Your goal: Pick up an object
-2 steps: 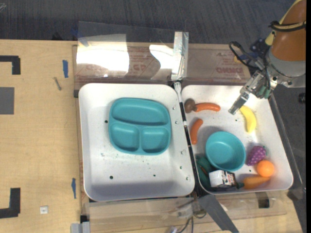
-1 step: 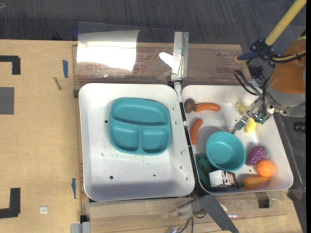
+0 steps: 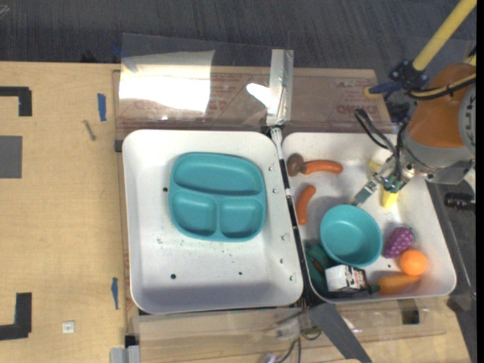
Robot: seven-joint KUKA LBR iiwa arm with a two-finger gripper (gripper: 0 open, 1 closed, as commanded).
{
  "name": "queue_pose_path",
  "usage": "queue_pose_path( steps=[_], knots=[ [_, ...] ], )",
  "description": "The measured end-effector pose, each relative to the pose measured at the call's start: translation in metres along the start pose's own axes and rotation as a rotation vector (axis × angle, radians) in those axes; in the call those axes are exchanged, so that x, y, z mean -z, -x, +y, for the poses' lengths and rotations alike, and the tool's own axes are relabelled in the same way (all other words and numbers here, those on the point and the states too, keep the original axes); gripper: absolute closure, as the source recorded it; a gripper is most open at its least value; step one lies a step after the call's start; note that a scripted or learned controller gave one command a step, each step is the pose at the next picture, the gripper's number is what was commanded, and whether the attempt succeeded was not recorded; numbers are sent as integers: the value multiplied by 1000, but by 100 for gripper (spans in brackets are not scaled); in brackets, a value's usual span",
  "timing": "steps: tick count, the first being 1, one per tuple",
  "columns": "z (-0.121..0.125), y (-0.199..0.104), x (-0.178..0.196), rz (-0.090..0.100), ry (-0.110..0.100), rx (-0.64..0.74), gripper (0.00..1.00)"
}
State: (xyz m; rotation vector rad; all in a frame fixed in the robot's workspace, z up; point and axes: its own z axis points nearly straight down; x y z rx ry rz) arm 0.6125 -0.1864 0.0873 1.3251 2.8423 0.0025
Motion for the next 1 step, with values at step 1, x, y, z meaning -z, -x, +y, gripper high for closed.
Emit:
queue_pose_path(
  steps=[1],
  knots=[
    [55,11,39,-4,3,92,0]
  ],
)
